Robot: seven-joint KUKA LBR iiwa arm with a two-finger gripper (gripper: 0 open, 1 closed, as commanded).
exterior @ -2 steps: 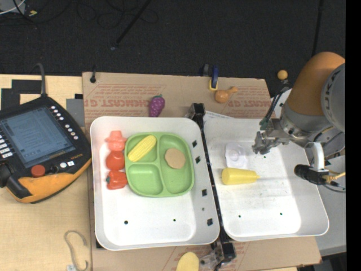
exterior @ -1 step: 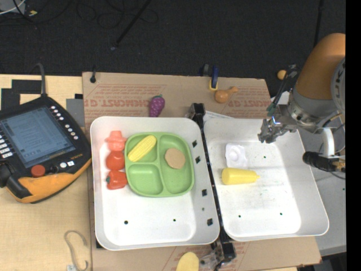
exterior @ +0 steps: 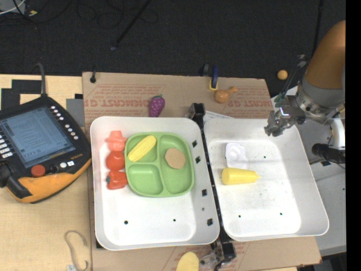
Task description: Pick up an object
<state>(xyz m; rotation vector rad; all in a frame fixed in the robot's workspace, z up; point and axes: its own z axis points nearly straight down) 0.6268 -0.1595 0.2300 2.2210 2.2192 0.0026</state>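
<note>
In the right bin [exterior: 304,208] lie a yellow cone-shaped toy [exterior: 240,176] and, just behind it, a small white object [exterior: 236,151]. The left bin [exterior: 146,224] holds a green divided plate [exterior: 161,179] bearing a yellow corn cob [exterior: 141,147] and a tan round cookie [exterior: 175,158]. Red and pink toy pieces [exterior: 115,160] sit along the plate's left side. My gripper [exterior: 276,127] hangs above the right bin's far right corner, well clear of the yellow toy, with nothing seen between its fingers.
A teach pendant [exterior: 36,143] lies left of the bins. On the cardboard behind the bins sit a purple grape toy [exterior: 157,105] and an orange pear-like toy [exterior: 224,94]. A yellow object [exterior: 188,261] lies at the front edge.
</note>
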